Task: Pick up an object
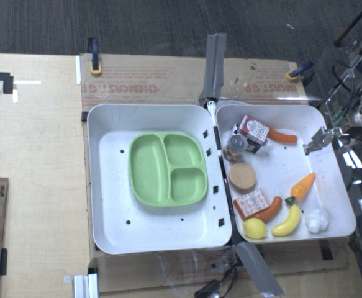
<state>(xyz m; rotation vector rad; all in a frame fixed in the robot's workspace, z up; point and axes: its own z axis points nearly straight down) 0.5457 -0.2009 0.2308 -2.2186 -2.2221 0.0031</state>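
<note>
Orange carrot (302,185) lies diagonally, tip upper-right; end effector (317,140) state unclear.

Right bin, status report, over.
Gripper over right bin, nothing seen held. Carrot just below it, untouched. Banana lower down.

Bright even light, soft shadows, slightly grainy

Green divided plate (167,168); yellow banana (287,221); orange carrot (302,185); white bins (100,185)
</note>
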